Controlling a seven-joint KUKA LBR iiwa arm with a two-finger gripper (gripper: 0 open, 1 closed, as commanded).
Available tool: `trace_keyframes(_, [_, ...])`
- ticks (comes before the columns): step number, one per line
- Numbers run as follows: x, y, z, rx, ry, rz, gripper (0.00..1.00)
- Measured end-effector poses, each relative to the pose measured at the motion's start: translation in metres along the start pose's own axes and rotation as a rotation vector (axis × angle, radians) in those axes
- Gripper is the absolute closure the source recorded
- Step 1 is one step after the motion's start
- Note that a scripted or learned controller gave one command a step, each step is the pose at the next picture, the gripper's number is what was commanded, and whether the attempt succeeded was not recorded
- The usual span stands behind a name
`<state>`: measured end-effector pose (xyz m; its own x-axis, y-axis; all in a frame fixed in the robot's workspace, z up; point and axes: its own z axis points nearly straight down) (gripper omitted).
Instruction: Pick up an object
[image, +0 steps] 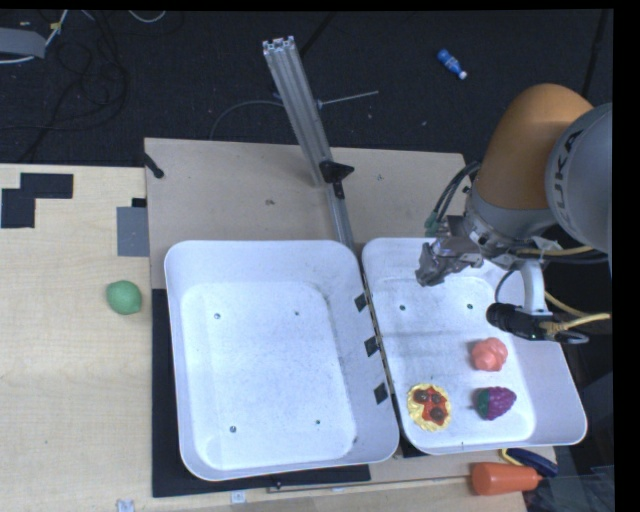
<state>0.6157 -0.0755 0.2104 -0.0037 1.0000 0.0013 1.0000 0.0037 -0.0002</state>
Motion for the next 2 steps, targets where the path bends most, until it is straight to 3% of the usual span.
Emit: trace_keyframes(2, [0.086, -0.030, -0.016, -0.001, -0.001, 0.002, 1.00])
